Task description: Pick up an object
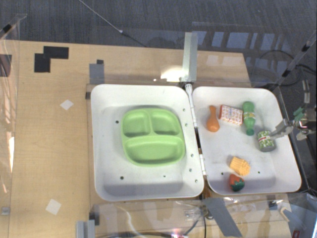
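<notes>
The right bin [277, 100] holds several small toys. An orange carrot-like piece [213, 119] lies at its left beside a white dotted box [231, 114]. A green bottle [248, 117] lies near the middle. A small grey-green can [266, 141] sits towards the right wall, a yellow corn piece [240, 165] lies lower down, and a red and green fruit [237, 183] rests at the front. My gripper [292, 127] is at the bin's right rim, just right of and above the can, with nothing visibly held.
The left bin [104, 148] holds a green divided plate [151, 136]. A metal post [190, 53] stands behind the seam between the bins. Wooden bench surface stretches to the left, and cables run along the front edge.
</notes>
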`<state>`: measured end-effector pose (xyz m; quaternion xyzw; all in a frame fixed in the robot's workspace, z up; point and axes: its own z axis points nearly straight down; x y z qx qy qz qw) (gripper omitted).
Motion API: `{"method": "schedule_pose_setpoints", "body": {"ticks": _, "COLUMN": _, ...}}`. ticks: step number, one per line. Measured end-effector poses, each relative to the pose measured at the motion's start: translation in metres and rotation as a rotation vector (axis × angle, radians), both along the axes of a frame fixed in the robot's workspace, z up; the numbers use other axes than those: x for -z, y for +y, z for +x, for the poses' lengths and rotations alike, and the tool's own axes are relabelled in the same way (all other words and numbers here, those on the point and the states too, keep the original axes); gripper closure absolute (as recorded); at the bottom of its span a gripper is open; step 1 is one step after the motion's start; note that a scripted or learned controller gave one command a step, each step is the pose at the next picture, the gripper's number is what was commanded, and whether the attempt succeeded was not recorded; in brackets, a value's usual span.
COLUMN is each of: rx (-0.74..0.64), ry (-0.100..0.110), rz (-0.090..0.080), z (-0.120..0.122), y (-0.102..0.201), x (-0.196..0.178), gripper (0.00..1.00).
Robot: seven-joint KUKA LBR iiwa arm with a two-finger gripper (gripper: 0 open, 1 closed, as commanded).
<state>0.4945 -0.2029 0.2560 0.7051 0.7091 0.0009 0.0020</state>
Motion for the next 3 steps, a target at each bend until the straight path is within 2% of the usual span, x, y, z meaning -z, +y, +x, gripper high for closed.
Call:
{"method": "schedule_pose_setpoints", "body": {"ticks": 1, "rx": 0.269, "ry": 0.000, "rz": 0.002, "z": 0.040, "y": 0.042, "x": -0.009, "gripper": 0.00}}
{"method": "schedule_pose_setpoints", "body": {"ticks": 2, "rx": 0.403, "ry": 0.000, "rz": 0.002, "z": 0.104, "y": 0.057, "x": 0.162, "gripper": 0.00}}
{"method": "schedule_pose_setpoints", "body": {"ticks": 3, "rx": 0.642, "ry": 0.005, "rz": 0.001, "z": 0.168, "y": 0.096, "x": 0.170, "gripper": 0.00}}
